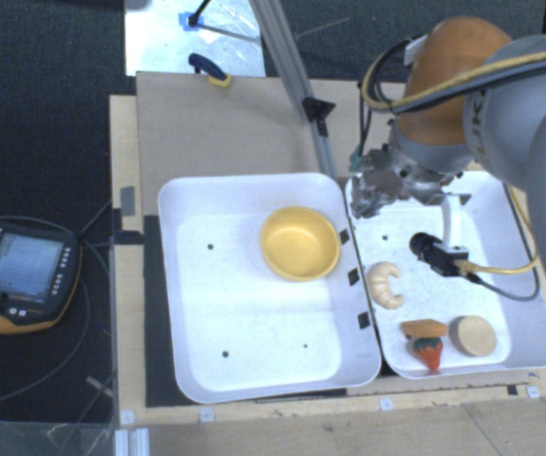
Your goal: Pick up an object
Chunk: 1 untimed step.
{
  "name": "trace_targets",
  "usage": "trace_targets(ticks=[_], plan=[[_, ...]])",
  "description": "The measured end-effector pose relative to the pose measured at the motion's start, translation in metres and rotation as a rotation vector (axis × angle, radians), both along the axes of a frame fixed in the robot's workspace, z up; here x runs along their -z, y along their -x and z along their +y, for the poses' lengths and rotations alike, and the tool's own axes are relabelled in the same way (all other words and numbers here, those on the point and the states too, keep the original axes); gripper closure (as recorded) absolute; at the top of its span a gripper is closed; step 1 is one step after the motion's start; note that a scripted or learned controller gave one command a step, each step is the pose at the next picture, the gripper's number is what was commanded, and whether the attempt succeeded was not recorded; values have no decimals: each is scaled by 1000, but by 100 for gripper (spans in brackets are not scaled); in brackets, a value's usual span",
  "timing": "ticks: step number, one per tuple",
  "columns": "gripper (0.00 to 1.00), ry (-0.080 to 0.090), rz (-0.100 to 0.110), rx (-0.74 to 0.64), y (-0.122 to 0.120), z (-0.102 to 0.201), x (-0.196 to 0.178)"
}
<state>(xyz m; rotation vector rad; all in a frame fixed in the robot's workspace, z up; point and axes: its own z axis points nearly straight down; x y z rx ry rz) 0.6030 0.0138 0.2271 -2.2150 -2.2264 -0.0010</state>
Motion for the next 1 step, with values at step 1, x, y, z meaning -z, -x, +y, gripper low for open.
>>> trace_targets(ticks=[1], plan=[[100, 0, -1, 1, -21, 52, -1]])
